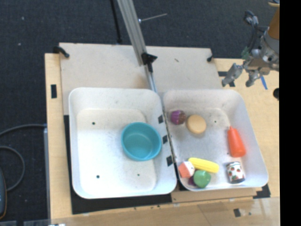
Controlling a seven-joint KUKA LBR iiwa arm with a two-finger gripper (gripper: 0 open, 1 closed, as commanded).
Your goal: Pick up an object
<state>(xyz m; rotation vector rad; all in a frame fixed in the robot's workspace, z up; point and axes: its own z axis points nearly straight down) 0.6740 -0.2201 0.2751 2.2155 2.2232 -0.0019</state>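
Arm wrist section is grey metal with an orange band above it, cut off by the frame's upper right. Gripper point(240, 79) is two-finger: dark grey fingers point(229, 77) on a lighter silver-grey body. Small blue piece sits on the side of one finger. Dark looped cable runs alongside the wrist. Any markings or screws are too small to make out.

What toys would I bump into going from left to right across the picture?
Blue bowl → purple toy → tan round toy → orange carrot, then the pincer up above the bins.
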